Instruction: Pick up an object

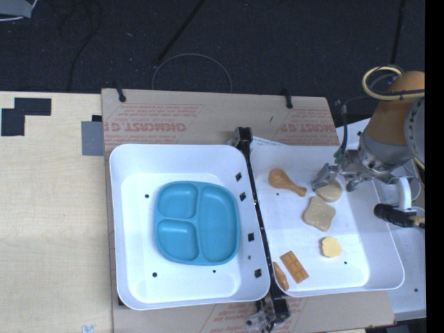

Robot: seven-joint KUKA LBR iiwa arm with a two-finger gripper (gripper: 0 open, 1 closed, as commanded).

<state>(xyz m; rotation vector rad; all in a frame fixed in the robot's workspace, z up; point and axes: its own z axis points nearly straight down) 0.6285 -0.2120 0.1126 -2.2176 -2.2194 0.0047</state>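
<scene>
The right bin [378,269] holds several toy food pieces. A tan drumstick [286,181] lies near its back left. A pale square piece [319,214] sits mid-bin, with a small yellow piece [331,247] in front of it. A brown waffle-like piece [294,266] and an orange stick [279,276] lie at the front left. My gripper [336,183] is low over the back right of the bin, right above a small pale round piece [330,192]. I cannot tell whether it touches that piece.
The left bin [132,165] holds a blue divided plate [195,222]. A black divider [253,214] runs between the bins. The grey arm [388,137] with its orange band comes in from the right, over the bin's right rim.
</scene>
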